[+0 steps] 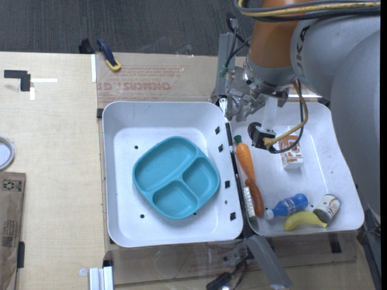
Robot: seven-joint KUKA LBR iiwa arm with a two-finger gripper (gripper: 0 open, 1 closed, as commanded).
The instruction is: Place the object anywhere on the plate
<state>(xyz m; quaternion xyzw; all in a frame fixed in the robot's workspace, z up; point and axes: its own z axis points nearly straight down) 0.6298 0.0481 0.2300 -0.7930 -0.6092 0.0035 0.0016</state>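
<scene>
A light blue plate (pixel 175 177) with three compartments lies in the left white bin (pixel 115 162), and nothing rests on it. My gripper (pixel 237 109) hangs over the far left corner of the right bin (pixel 338 156), close to the wall between the bins. Just in front of it an orange carrot (pixel 244 159) lies along that wall. No object shows between the gripper's fingers, which are too crowded by the wrist parts to read.
The right bin also holds a brown sausage-like piece (pixel 254 200), a blue bottle (pixel 289 205), a yellow banana (pixel 304 221), a small brown-and-white container (pixel 327 207) and a white carton (pixel 292 157). The arm (pixel 338 47) covers the bin's far right.
</scene>
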